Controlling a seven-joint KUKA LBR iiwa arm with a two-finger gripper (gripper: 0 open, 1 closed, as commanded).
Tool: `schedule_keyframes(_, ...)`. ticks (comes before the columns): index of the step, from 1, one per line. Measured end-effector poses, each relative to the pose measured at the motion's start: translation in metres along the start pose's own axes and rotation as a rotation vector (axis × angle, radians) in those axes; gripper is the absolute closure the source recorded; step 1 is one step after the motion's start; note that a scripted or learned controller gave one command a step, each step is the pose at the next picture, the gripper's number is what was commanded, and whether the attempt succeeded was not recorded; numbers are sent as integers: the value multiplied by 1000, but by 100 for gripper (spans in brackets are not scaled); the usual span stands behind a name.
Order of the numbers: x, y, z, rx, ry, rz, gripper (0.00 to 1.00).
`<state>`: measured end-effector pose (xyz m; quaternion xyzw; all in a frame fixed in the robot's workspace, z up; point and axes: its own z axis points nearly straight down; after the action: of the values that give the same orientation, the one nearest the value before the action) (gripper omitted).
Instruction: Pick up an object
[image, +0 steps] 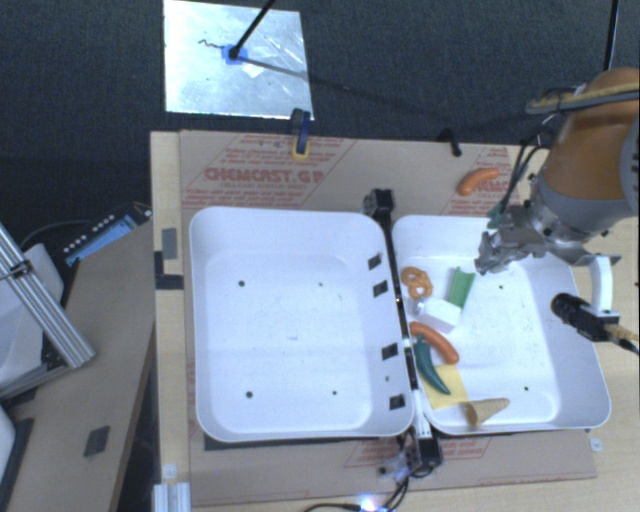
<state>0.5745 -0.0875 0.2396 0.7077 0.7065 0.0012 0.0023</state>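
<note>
Desk (170, 180): tan top with a printed cardboard sheet (270, 165) under two shallow white bins set side by side, rims touching along a middle seam with black clips (378, 288). Dark carpet lies behind the desk, and a shiny metal plate (200, 60) rests on it at upper left. A yellow-and-blue clamp (300, 135) sits at the cardboard's far edge. An aluminium rail (35, 310) and a small black device (100, 232) lie at the left.

Left bin (290, 320): bare white floor with a few small dark holes.

Right bin (540, 380): the objects are bunched along its left wall. From far to near: pretzel (416, 283), green block (460, 287) just beside it, white block (443, 313), orange sausage (434, 341), dark green pepper (432, 370) over a yellow piece (450, 383), and a tan cone (485, 409) near the front rim. A second orange sausage (478, 181) lies outside the bins on the cardboard, behind the right bin.

Arm (595, 150): enters from the right over the right bin's far right part. End effector (498, 252) hangs over the far side of that bin, just right of the green block; cannot tell whether it is open or closed, and nothing is seen in it. A black and white fitting (585, 310) projects below the arm, above the bin's right side.
</note>
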Motion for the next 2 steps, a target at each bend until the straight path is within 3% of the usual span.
schedule_keyframes(1,23,0,-180,-13,0,-9,100)
schedule_keyframes(2,27,84,-198,-6,-1,-8,100)
